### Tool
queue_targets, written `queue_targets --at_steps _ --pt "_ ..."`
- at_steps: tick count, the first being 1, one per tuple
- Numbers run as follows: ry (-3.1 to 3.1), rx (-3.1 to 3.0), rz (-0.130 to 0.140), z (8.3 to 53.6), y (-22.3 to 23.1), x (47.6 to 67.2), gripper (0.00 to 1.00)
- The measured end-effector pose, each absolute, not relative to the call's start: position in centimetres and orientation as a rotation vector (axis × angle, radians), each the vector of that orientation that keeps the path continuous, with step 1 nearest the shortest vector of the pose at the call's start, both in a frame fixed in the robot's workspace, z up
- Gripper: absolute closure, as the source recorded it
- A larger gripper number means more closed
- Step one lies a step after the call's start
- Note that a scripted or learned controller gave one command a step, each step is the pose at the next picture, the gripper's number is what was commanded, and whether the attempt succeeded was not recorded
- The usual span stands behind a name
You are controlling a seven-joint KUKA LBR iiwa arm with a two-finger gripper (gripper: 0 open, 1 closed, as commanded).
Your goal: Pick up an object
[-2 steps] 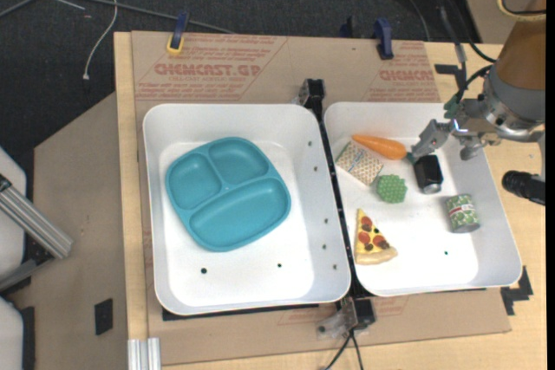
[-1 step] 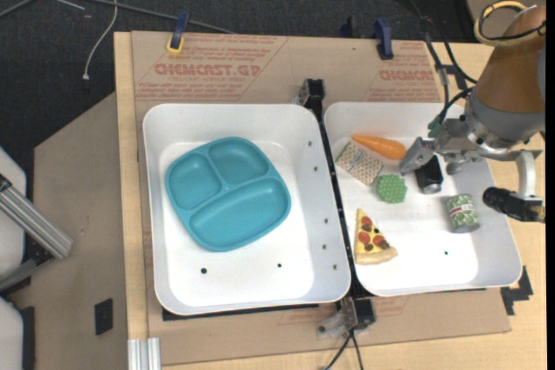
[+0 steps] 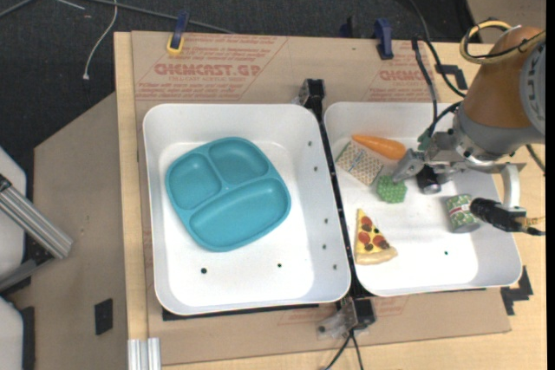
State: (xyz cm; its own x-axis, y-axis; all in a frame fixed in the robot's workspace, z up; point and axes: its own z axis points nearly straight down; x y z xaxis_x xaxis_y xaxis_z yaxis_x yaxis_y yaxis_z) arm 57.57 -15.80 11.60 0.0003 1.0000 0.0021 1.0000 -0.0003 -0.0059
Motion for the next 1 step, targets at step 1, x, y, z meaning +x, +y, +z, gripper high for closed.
queue_targets --at_steps 1 --pt "-2.220 -2.222 -0.002 13.03 -15.81 57.73 1.00"
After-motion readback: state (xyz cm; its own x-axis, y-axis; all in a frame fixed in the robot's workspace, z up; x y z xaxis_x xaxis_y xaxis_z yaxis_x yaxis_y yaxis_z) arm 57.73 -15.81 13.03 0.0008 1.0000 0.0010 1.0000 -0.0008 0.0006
